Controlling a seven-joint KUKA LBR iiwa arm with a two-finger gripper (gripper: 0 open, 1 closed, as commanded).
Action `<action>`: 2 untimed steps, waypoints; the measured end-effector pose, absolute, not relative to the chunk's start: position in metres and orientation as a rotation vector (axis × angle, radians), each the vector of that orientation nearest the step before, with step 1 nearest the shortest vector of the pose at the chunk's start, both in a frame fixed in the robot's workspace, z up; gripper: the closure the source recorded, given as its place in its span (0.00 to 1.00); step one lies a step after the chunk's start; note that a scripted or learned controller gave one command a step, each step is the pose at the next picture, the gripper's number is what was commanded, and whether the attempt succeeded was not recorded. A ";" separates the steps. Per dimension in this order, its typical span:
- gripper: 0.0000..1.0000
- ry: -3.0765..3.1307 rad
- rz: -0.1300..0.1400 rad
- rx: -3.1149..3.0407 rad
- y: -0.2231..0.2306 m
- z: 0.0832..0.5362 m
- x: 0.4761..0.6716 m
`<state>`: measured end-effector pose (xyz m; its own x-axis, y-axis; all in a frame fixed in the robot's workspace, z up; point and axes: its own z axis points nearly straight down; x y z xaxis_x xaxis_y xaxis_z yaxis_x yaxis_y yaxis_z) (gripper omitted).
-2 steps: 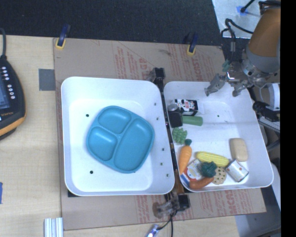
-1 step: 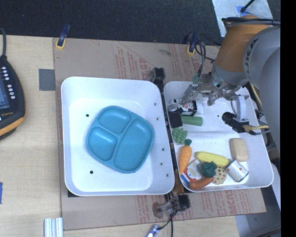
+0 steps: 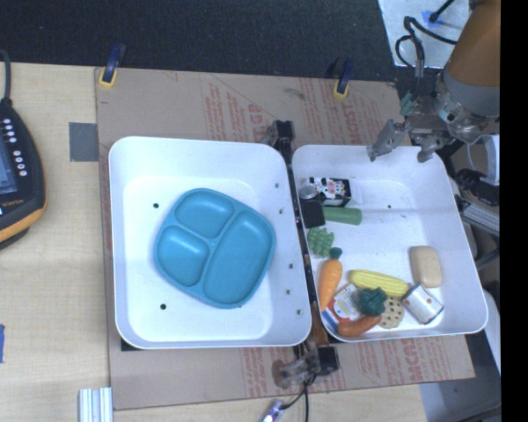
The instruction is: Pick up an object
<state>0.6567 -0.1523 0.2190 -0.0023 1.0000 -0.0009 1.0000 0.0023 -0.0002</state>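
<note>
My gripper [image 3: 403,146] hangs over the far edge of the right bin [image 3: 396,214], open with nothing between its fingers. The objects lie well in front of it, along the bin's left and near sides: a black and white box [image 3: 325,188], a green cylinder [image 3: 341,216], a green leafy piece [image 3: 320,239], an orange carrot [image 3: 331,279], a yellow corn cob [image 3: 378,280], a tan bread-like block [image 3: 426,265], a silver can [image 3: 422,305] and a dark green broccoli [image 3: 370,301].
The left bin [image 3: 132,236] holds a blue divided plate [image 3: 214,247]. A teach pendant [image 3: 7,174] lies at the left of the bench. Two clamps [image 3: 111,64] [image 3: 339,76] grip the cardboard's far edge.
</note>
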 end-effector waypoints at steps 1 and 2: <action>0.00 2.230 -0.007 2.219 -0.101 0.130 0.656; 0.00 2.222 -0.002 2.218 -0.191 0.243 0.656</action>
